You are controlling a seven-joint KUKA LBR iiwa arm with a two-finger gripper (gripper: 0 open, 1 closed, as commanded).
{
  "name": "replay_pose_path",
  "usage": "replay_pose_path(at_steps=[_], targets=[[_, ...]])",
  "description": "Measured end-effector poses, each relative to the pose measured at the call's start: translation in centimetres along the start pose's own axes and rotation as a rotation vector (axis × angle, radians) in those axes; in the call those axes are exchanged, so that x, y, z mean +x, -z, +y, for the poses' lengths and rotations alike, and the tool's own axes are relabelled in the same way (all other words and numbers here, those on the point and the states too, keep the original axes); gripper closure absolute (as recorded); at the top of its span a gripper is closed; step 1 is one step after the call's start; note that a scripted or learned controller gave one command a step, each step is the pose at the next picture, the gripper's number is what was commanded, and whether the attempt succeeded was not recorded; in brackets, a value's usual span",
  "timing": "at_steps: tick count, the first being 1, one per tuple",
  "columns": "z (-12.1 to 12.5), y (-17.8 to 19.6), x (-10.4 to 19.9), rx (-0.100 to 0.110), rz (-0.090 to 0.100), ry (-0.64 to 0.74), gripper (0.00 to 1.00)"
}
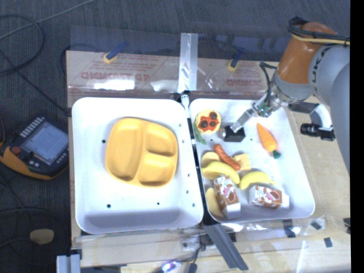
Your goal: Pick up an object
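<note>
Left carton (227, 197) & right carton (267, 198) sit nearest, in the right-hand bin (300, 175); jaws are down further back.
Both cartons lie along the bin's near wall, w/ yellow banana pieces (255, 180) just behind & btwn them. Reddish sausage (226, 157) lies across the bananas. Further back, carrot (266, 136) lies on its own twd the bin's right side, green end pointing near. Round tart (207, 121) w/ red berries sits by the wall shared w/ the left-hand bin (85, 169), which holds a yellow divided plate (142, 151). Jaws reach down-left from the arm (304, 61), dark tip low btwn tart & carrot, just beside the tart; can't tell if they're open or closed, or if anything's btwn them.
</note>
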State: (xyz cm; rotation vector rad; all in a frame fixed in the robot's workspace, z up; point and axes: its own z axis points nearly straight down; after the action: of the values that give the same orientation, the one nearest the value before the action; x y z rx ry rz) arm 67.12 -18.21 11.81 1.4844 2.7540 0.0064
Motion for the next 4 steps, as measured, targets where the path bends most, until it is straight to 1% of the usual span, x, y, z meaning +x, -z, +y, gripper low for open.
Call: replay_pose_path(at_steps=[1,2,3,4], targets=[[-1.9,-1.2,-2.6,-0.008,0.014,0.076,0.00],[-2.4,9.6,-3.3,0.007,0.011,0.490,0.00],[-2.7,-1.8,-2.2,0.008,0.012,0.577,0.00],[-5.0,6.3,-1.7,0.007,0.012,0.358,0.00]])
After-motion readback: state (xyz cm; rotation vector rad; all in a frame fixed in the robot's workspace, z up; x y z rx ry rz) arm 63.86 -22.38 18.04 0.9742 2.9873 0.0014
